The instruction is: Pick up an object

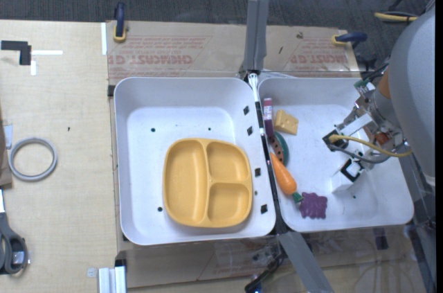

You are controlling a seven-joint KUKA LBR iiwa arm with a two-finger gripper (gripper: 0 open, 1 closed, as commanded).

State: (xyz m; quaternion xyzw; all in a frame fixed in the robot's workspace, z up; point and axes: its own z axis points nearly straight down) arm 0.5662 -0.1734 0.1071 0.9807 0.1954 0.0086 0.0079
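Lying nearest the camera in the right bin (387, 212), a purple bunch of toy grapes (313, 205) sits close to the front wall, with an orange toy carrot (282, 176) just above it, its leafy end tucked against the divider between the two bins. A green round piece (280, 148) shows behind the carrot, partly hidden. Farther back, a yellow cheese wedge (286, 122) rests near the divider. The gripper (344, 155) hangs over the bare middle of the right bin, well apart from every toy, with nothing between its fingers; whether they stand apart or together cannot be told. The left bin (138, 146) holds a yellow divided plate (208, 182). On the bench (62, 215) to the far left lies a grey tape ring (32, 158).
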